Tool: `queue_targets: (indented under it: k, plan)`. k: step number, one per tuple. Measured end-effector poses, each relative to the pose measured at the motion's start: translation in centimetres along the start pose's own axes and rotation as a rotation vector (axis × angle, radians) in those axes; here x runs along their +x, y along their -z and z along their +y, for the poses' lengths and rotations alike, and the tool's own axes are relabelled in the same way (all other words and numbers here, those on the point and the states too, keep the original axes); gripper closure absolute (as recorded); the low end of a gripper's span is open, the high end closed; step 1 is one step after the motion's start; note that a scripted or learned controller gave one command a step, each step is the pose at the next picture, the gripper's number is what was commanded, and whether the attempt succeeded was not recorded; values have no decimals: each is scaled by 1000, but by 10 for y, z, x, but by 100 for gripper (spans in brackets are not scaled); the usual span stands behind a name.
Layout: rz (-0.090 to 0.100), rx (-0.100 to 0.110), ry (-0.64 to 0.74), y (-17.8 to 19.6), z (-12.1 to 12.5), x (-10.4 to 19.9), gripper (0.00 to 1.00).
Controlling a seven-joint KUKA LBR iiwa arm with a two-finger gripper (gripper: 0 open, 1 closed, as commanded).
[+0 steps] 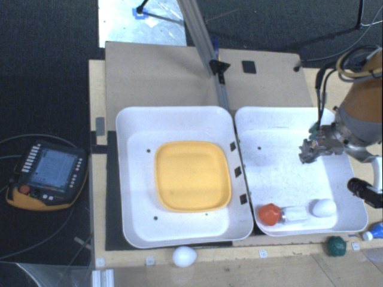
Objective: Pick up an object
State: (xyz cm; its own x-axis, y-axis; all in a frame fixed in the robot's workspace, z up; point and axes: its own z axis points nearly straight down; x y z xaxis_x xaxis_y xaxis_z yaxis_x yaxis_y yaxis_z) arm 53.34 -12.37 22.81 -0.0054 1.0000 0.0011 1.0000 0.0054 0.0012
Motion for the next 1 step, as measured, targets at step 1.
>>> queue_targets:
  k: [1]
  plan:
    - [0, 0, 0, -7, 2, 57, 100]
